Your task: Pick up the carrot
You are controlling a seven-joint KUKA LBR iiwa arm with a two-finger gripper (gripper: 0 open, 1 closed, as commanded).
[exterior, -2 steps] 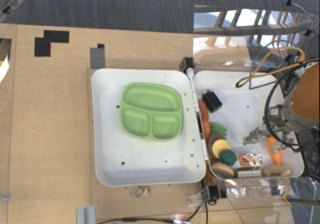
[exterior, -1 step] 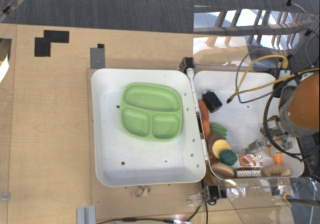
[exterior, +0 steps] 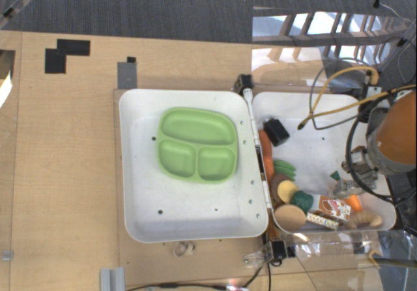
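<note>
1. Jaws (exterior: 344, 187) hang low over the right side of the right bin (exterior: 306, 110); whether they are open or closed cannot be told, and nothing can be seen held.
2. Carrot (exterior: 265, 148), long and orange, lies along the left wall of the same bin, well apart from the jaws, to their left.
3. Toy foods crowd that bin's near edge, including a small orange piece (exterior: 354, 203) just beside the jaws.
4. Green divided plate (exterior: 197, 144) sits in the left bin (exterior: 140, 153) on the wooden worktop (exterior: 58, 172).
</note>
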